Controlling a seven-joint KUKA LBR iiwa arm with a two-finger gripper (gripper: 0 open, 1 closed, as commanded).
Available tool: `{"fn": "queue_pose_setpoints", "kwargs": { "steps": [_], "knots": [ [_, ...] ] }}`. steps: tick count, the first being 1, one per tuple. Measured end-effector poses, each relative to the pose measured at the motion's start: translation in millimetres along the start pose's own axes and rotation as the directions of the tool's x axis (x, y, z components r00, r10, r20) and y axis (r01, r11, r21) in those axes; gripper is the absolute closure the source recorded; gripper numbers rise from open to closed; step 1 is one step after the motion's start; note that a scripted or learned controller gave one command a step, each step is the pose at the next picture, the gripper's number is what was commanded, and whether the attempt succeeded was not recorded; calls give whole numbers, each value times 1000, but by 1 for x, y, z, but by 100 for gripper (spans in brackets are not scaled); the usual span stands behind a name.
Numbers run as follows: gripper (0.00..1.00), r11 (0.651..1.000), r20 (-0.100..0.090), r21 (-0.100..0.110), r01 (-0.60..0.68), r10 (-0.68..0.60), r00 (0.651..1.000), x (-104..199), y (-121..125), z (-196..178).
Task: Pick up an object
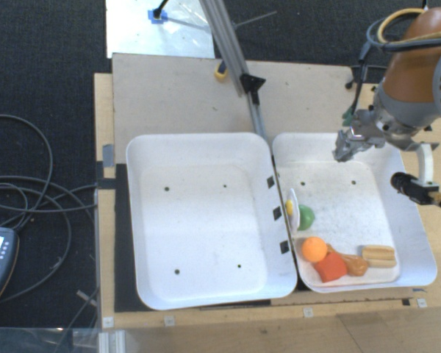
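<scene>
the gripper (347, 150) hangs over the upper part of the right bin (397, 219), its state too blurred to tell; orange ball (314, 249) sits lower down

Two bins (198, 219) (353, 197): white plastic, smooth, faintly glossy; the desk (176, 94) beneath is matt, pale brown board with a light wood edge. Arm (419, 65): glossy orange band over matt grey casing, with a brushed-metal gripper (347, 147). Slanted pole (228, 35) at the desk's far edge: dull grey metal.
</scene>
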State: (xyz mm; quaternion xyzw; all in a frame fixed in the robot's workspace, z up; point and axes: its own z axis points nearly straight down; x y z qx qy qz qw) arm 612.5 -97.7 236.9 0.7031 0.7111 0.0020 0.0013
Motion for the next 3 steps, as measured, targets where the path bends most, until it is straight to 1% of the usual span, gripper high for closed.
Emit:
{"fn": "queue_pose_setpoints", "kwargs": {
  "steps": [2, 3],
  "knots": [
    [100, 1000, -1, 1, 0, 0, 1000, 110, 14, -13],
    [100, 1000, -1, 1, -1, 1, 1000, 153, 27, -11]
  ]
}}
